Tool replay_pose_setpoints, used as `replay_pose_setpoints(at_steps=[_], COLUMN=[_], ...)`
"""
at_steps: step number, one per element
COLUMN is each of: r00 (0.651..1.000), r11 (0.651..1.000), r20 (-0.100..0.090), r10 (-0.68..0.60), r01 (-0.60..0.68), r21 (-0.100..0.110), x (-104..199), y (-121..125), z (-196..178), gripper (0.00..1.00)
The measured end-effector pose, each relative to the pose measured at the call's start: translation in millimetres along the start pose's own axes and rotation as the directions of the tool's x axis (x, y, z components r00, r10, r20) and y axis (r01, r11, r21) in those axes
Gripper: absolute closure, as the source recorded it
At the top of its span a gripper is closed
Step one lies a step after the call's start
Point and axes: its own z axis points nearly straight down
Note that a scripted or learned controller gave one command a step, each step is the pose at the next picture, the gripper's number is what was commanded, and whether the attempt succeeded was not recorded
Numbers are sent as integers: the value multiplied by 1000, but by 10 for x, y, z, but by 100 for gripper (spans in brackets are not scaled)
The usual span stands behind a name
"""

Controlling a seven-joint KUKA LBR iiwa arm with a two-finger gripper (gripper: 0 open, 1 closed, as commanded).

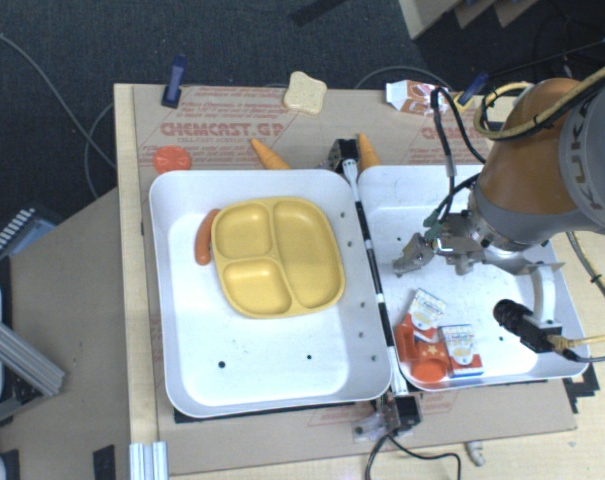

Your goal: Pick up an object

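Grasp not yet made: my end effector (414,256) hangs with fingers spread and bare; red-and-white packets (437,343), nearest candidate objects, lie just below-right of it in the right bin (402,193).

Arm (547,158): you lose it past the right edge, and its bulk covers part of the right bin (502,373).
Gripper (414,256): you can't make out how its fingers stand.
Hot dog (203,238): its right side is tucked under the yellow divided plate (277,256).
Packets (444,340): print too small for you to read.
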Motion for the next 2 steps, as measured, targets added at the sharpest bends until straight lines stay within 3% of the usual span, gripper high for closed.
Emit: replay_pose_setpoints(at_steps=[1, 2], r00=[1000, 1000], r11=[1000, 1000], r20=[0, 3], r10=[1, 1], r01=[-1, -1], r21=[1, -4], x=[203, -213], y=[-312, 417], z=[3, -31], gripper=[0, 0])
